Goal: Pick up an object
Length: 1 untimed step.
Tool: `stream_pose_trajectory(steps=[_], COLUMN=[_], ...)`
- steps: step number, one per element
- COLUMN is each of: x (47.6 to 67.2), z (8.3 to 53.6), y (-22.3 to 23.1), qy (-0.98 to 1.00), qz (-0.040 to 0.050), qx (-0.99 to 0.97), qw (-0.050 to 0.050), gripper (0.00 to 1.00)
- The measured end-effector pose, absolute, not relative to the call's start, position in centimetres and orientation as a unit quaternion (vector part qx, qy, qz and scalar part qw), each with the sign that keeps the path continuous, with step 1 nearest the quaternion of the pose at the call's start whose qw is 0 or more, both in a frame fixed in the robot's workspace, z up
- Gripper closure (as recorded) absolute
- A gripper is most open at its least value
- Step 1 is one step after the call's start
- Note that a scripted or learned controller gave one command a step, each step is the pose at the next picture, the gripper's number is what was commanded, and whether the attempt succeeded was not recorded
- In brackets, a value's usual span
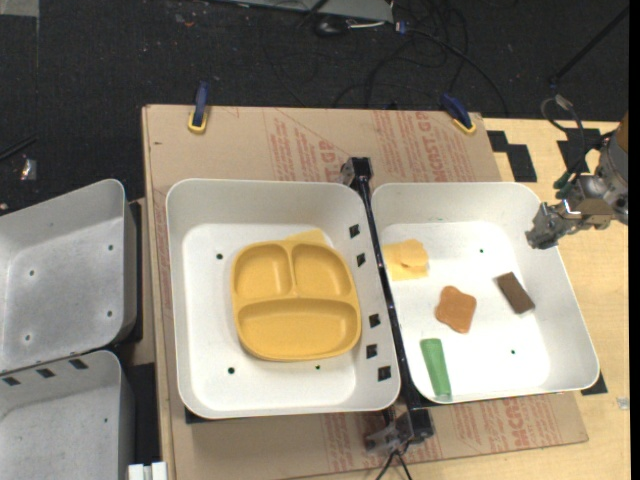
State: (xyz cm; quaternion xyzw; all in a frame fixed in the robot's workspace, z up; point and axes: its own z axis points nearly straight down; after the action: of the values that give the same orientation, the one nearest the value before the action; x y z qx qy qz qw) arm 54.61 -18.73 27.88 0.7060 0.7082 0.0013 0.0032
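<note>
While the gripper (549,230) hangs over the right bin's (560,298) far right rim, its fingers too small and blurred to tell whether they are apart or closed and nothing visible between them, four small things lie loose on that bin's floor, evidently spread out so each can be taken alone. A dark brown block (514,292) lies nearest the gripper, with an orange-brown piece (456,310) beside it, a green cylinder (435,367) toward the front and a pale yellow wedge (407,261) against the divider. Next door, the left bin (200,268) carries a yellow compartment tray (296,301).
</note>
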Motion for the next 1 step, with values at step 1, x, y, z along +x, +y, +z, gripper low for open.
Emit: stream_pose_trajectory(steps=[1], x=[53.85], z=[26.99], y=[-12.52], qy=[0.710], qz=[0.0002], qx=[0.704], qw=[-0.001], gripper=[1.00])
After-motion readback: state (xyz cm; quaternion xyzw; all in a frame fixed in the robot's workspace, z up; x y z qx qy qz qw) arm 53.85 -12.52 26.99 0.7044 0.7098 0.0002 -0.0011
